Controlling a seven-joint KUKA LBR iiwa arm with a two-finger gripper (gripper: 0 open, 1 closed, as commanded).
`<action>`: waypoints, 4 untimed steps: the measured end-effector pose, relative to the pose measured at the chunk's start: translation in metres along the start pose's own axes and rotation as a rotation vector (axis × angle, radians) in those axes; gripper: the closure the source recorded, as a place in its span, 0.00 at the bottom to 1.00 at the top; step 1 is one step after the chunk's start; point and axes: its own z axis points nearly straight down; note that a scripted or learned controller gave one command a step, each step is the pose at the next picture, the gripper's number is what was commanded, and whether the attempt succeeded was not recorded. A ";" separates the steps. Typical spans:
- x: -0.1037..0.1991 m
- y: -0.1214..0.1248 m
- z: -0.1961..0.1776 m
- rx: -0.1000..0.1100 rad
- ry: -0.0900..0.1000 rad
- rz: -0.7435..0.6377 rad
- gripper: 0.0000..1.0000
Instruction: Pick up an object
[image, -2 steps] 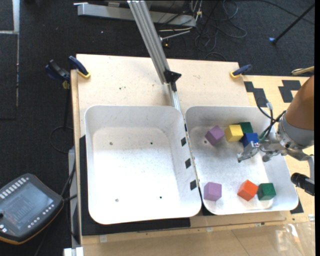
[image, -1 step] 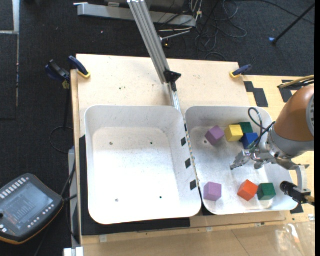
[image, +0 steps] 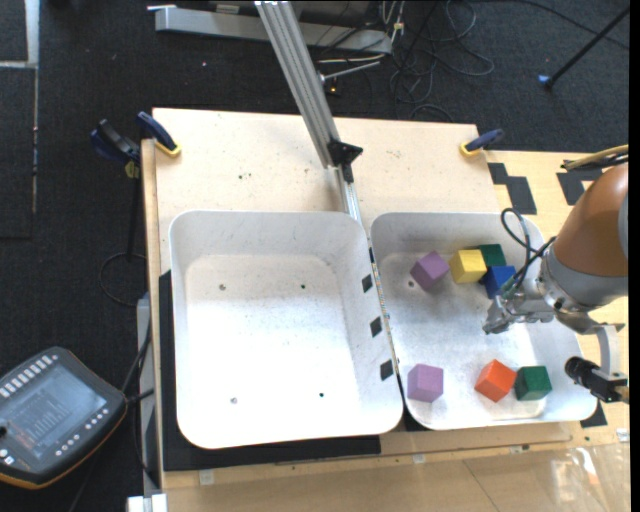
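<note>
Seven blocks in right bin (image: 400, 235): two purple, yellow, green, blue, orange, dark green. Gripper (image: 497, 322) above bin floor; clench state indeterminable.

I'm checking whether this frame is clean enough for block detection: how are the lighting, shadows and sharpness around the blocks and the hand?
Camera view: lighting is even and diffuse, with no strong glare on the right bin; the purple block, orange block and green block cast only faint shadows and look reasonably sharp; the hand is small and slightly soft, so its fine detail is hard to read.
</note>
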 end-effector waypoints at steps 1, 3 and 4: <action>0.007 -0.002 -0.047 -0.004 -0.001 -0.003 1.00; 0.024 0.000 -0.146 -0.006 -0.002 -0.004 1.00; 0.023 0.001 -0.185 -0.004 -0.002 -0.003 1.00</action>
